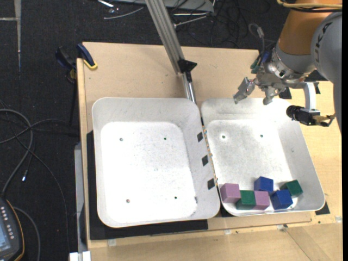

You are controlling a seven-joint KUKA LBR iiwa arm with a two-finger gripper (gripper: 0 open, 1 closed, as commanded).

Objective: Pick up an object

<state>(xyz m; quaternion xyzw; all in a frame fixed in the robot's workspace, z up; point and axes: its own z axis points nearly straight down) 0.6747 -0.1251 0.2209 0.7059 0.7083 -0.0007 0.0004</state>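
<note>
Grey metal gripper (255,94) jaws spread wide, empty | matte cubes (261,193) clustered | speckled white right bin (304,151)

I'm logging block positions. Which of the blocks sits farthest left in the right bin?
The purple block at the left end of the cluster. The other purple block lies further right, between the green block and a blue block.

blocks (262,193) in right bin (304,145), near corner
</note>
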